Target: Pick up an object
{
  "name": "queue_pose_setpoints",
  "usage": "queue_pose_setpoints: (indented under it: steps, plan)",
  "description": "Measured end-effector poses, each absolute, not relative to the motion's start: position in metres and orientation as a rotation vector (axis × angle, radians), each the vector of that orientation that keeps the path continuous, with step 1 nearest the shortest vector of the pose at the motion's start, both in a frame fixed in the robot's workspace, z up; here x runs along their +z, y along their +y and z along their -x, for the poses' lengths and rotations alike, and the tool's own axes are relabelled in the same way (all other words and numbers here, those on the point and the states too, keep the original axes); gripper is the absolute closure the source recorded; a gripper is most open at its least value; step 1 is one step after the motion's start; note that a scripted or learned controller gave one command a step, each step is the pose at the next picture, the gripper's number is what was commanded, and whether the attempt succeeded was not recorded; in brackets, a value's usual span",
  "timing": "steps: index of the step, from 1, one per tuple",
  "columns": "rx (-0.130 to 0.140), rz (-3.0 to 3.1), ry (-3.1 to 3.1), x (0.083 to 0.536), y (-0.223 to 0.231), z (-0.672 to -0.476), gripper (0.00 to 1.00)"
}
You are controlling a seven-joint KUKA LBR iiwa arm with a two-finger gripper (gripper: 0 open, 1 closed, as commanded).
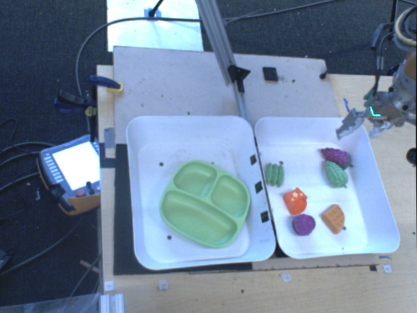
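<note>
I hovered at the frame's right edge, my jaws [362, 122] apart, next needing descent onto the purple grapes [335, 156]

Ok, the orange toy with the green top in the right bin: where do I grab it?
Probably straight down from above, fingers across the orange toy's rounded body below the green top. It sits apart from the purple ball and green pods, so the gripper has room either side.
</note>
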State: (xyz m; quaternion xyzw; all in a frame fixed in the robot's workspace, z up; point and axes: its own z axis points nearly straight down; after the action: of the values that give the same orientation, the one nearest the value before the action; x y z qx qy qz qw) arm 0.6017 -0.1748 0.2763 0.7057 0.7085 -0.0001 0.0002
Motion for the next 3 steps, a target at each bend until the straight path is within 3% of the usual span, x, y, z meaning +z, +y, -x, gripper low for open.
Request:
queue_pose_setpoints:
  steps: [1, 3]
  plan:
    - [0.001, -2.215, 2.225, 0.277, -0.175, -0.602, 0.0]
    - [0.0, -2.217, 2.224, 0.173, -0.166, -0.611, 0.0]
